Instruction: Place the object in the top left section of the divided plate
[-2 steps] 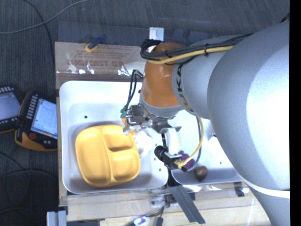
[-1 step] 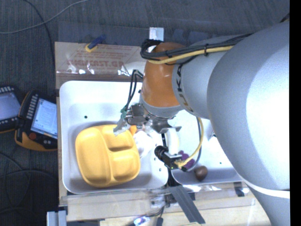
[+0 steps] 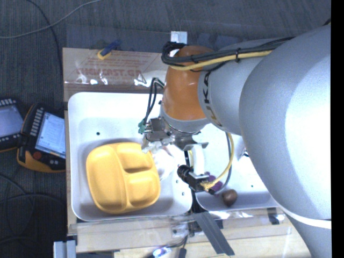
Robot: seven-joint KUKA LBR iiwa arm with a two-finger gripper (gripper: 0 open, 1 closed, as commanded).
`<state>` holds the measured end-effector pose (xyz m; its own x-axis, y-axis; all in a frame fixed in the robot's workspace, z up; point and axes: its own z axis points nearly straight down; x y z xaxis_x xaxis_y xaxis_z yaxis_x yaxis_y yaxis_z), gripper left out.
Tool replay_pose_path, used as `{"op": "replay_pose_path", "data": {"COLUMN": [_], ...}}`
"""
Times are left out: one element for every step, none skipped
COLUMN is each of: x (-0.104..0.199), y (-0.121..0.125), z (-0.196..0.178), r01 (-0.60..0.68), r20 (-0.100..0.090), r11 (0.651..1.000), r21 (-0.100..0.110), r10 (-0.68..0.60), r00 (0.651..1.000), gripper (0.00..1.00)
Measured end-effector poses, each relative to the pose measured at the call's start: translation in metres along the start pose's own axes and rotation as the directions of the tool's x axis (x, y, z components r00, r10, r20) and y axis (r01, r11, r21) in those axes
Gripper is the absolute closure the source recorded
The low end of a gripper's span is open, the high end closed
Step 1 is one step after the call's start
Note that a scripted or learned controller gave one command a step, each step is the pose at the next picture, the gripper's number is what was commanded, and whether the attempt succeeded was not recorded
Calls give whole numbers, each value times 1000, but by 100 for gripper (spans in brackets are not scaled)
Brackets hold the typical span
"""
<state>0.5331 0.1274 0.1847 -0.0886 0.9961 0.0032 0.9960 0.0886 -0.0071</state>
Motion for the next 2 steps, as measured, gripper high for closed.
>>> {"op": "replay_pose_path", "data": {"x": [-45, -122], "y": [-48, -60], "z": [-2, -36], "r01": [105, 277], "r20": [4, 7], "r11": [994, 961], "r21": [-2, -5], "r10": [-105, -277], "r00": [994, 961], "gripper": [100, 100]}}
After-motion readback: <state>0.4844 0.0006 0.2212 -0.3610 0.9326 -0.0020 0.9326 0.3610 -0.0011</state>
